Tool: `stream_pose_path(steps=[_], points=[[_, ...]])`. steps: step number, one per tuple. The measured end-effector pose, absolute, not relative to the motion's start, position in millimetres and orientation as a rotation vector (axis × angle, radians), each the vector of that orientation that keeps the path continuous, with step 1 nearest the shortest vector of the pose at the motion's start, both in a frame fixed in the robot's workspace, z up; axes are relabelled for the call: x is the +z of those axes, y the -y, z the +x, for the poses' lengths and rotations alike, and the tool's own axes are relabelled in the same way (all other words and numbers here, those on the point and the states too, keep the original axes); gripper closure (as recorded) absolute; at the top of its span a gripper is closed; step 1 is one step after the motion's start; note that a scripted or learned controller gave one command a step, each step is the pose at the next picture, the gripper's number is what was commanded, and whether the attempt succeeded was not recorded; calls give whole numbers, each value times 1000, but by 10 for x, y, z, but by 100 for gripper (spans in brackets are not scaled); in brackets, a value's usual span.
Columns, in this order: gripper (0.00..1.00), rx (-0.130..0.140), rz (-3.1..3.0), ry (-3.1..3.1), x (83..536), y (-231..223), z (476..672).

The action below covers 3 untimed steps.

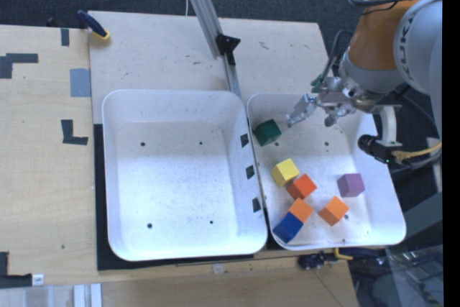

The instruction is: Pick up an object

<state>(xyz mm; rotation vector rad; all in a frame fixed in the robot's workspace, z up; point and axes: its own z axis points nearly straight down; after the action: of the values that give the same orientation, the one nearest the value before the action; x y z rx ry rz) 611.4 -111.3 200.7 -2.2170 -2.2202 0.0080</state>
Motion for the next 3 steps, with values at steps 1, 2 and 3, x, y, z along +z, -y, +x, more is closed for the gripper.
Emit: stream_pose_path(steps=[1, 2, 3], points=[[0, 8, -2217, 2220, 1560, 1134, 6134], [0, 8, -2217, 2220, 1126, 1133, 6104], [100, 3, -2216, 2223, 1247, 1120, 6115]])
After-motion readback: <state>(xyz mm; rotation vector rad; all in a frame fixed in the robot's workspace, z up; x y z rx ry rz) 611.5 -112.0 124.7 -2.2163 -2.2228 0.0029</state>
